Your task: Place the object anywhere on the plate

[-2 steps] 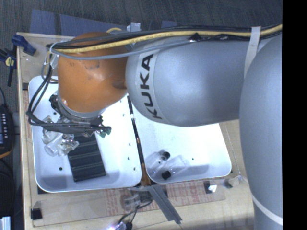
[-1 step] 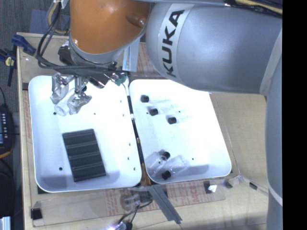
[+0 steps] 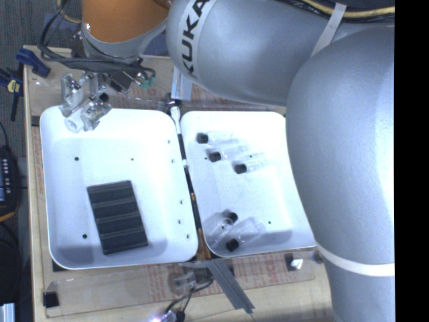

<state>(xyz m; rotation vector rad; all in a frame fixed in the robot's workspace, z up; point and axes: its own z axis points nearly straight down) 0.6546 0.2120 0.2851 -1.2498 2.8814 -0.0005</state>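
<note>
My metal two-finger gripper hangs over the far left corner of the left shallow white bin, just at its rim, below the orange band of my wrist. Nothing sits between my fingers, but from this slant I cannot tell how far apart they stand. In that same left bin lies a dark ribbed rectangular plate, flat on the floor toward the near side, well apart from my gripper. The right shallow white bin holds several small clear plastic vials with black caps: three scattered in its far half and a cluster of two or three near its front wall. My broad grey arm covers the right side of that bin.
</note>
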